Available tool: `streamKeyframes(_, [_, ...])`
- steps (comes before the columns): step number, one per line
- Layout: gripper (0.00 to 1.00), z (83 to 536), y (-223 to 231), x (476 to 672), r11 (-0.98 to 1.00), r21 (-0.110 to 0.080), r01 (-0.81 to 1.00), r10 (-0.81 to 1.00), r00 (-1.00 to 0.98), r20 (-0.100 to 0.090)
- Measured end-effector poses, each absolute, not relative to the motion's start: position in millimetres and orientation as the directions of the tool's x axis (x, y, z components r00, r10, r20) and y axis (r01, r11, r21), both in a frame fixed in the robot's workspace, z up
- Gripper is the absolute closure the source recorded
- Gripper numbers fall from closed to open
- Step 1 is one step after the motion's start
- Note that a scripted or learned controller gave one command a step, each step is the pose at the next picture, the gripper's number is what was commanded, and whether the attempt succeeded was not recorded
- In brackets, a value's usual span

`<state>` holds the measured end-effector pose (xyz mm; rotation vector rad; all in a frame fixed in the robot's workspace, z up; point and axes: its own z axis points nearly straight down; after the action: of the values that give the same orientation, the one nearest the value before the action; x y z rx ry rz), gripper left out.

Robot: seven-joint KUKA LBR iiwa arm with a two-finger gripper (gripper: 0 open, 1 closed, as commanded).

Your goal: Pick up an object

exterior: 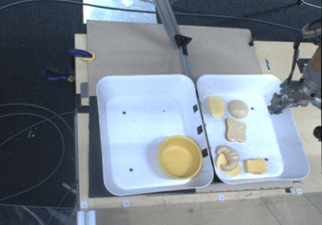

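Where fingers (pixel 277 106) hover, bin rim (pixel 279 118) lies close.

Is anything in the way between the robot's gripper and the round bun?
Nothing visible is. The gripper sits at the right bin's right edge, and bare white floor lies between it and the bun.

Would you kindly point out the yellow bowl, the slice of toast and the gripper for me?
yellow bowl (pixel 180 156), camera view, middle of its inside.
slice of toast (pixel 235 130), camera view, centre of its face.
gripper (pixel 277 103), camera view, at its tip.
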<state>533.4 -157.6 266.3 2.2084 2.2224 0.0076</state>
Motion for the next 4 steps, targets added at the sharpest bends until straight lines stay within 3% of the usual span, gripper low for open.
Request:
streamKeyframes(2, [1.0,264.0,-63.5,564.0,0.01,0.004,1.0,1.0,-0.01,0.001])
streamKeyframes(4, [1.0,234.7,31.3,606.5,0.009,0.003,1.0,1.0,-0.009,0.001])
